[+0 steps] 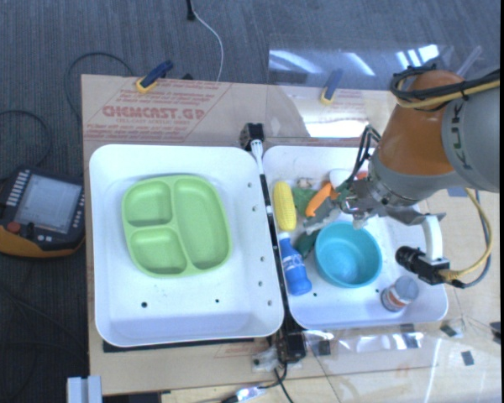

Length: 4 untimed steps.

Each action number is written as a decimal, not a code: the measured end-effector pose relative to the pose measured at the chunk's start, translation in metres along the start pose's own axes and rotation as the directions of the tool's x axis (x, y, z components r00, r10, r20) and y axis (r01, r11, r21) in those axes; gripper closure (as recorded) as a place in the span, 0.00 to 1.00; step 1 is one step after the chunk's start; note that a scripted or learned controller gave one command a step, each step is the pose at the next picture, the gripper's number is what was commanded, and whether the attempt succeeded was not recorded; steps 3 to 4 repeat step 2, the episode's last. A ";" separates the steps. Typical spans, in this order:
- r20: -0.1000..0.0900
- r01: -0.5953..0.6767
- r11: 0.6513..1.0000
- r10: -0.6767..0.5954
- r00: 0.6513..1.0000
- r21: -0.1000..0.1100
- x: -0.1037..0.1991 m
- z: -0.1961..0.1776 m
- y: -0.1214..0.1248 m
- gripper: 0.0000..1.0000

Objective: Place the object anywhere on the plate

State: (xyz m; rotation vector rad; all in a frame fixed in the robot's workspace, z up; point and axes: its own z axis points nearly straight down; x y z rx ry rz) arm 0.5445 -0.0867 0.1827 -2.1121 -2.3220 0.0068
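Observation:
A light green plate [176,223] with three compartments lies in the left bin [118,309]. The right bin [336,309] holds a yellow corn cob [284,205], an orange carrot [318,199], a blue bowl [348,255], a blue bottle [292,269] and a dark green item [302,196]. My gripper [351,203] hangs over the right bin, just above the bowl's far rim and right of the carrot. The arm's grey and orange wrist hides much of it.
A small round brown-topped jar [396,295] sits in the right bin's near right corner. A black fitting [420,261] with a cable sticks out beside the arm. The divider between the bins [269,225] runs down the middle. A handheld pendant [38,211] lies left of the bench.

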 end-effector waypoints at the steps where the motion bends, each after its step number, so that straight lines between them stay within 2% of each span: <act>1: 0.000 -0.021 1.000 0.021 1.000 -0.003 0.017 0.000 0.029 0.00; 2: -0.001 0.086 0.996 -0.086 0.996 0.000 0.080 0.000 0.001 0.00; 4: -0.001 0.086 0.996 -0.086 0.996 0.000 0.080 0.000 0.001 0.00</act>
